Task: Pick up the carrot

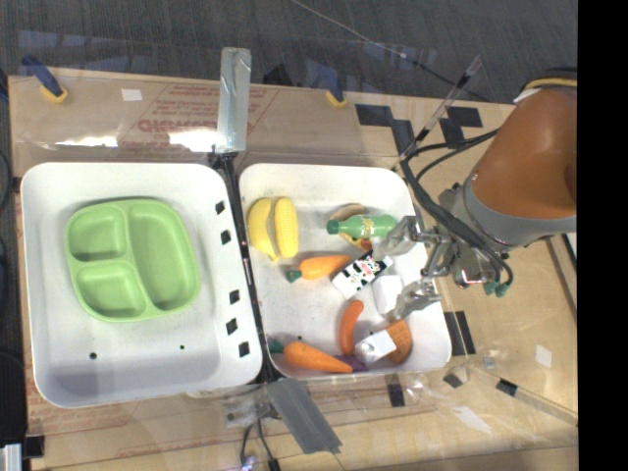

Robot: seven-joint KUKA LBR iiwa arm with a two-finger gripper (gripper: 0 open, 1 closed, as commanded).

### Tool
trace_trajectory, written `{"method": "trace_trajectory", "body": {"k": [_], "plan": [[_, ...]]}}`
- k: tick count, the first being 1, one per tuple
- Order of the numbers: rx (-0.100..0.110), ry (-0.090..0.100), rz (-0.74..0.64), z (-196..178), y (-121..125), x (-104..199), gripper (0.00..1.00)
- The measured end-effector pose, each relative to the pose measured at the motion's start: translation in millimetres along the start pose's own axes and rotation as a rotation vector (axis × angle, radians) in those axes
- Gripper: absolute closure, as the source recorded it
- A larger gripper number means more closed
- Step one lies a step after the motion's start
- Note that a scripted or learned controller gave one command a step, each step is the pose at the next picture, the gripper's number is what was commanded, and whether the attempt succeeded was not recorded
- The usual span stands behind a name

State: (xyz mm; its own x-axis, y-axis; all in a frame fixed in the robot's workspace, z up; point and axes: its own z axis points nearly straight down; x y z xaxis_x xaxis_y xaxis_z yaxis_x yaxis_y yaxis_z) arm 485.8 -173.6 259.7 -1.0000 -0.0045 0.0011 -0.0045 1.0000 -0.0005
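Two carrots lie in the right bin (324,180). One carrot (322,266) with a green stub rests near the middle, just right of the bananas. A second carrot (312,358) lies along the front wall. My gripper (409,267) hangs over the bin's right side, open, one finger (404,232) by the green bottle and the other finger (418,299) nearer the front. Nothing sits between them. The middle carrot is about a hand's width to the gripper's left.
Two yellow bananas (272,226) lie at the right bin's left side. A green bottle (365,227), a black-and-white box (357,274), an orange sausage-like piece (349,326) and an orange-and-white item (388,341) crowd around the gripper. The left bin (59,371) holds a green divided tray (130,258).
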Motion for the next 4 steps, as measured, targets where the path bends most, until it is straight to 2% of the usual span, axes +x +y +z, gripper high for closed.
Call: {"method": "trace_trajectory", "body": {"k": [1, 2, 3, 4], "plan": [[-0.001, -0.004, -0.263, 154.8, 2.5, 2.4, 0.00], [-0.002, -0.002, -0.273, 145.7, 4.5, 1.8, 1.00], [-0.003, 0.001, -0.058, 168.5, 60.1, 0.1, 1.00], [-0.001, -0.011, -0.150, 64.0, 132.9, -3.9, 1.00]]}}
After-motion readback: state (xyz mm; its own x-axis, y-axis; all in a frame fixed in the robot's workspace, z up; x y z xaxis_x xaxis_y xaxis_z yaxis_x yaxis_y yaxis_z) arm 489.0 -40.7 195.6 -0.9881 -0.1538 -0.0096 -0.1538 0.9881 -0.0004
